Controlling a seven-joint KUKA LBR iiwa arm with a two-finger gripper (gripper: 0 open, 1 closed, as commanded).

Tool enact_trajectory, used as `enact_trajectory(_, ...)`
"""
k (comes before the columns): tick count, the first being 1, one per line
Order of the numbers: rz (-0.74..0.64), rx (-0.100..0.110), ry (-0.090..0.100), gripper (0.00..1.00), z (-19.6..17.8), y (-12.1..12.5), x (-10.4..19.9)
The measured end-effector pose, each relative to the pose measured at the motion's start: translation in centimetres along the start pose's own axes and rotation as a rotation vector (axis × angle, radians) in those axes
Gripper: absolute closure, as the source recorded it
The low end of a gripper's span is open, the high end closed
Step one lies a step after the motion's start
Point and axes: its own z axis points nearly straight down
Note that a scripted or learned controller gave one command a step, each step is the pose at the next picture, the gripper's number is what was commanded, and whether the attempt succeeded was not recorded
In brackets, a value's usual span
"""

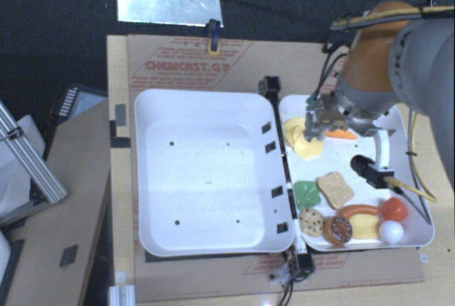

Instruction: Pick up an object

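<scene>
**Reaching down over the yellow toy**

Brown cardboard-covered bench (192, 62) with two shallow white bins: left bin (206, 176), right bin (398, 237) full of toy food. Grey two-finger gripper (313, 132) low over the pale yellow flat toy piece (304, 141) at the right bin's far left; jaw state impossible to tell. Best centred over the yellow piece, clear of the orange carrot-shaped toy (343, 134) just right, then closed firmly before lifting straight up.

Two shallow white plastic bins sit side by side on the desk (178, 59): the left bin (206, 169) and the right bin (419, 223). In the right bin's near end lie a toast slice (335, 190), a cookie (311, 221), a doughnut (338, 229) and a ball (390, 231).
</scene>
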Motion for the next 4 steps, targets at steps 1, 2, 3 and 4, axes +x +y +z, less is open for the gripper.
enact_trajectory(1, 0.0, 0.001, 0.0, 0.0, 0.0, 0.0, 0.0)
enact_trajectory(2, -0.003, 0.001, 0.002, 0.0, 1.2, 3.4, 6.2)
enact_trajectory(3, -0.001, -0.001, 0.002, 0.0, 1.1, 8.4, 9.3)
enact_trajectory(4, -0.003, 0.007, 0.002, 0.0, 8.9, 8.0, 16.7)
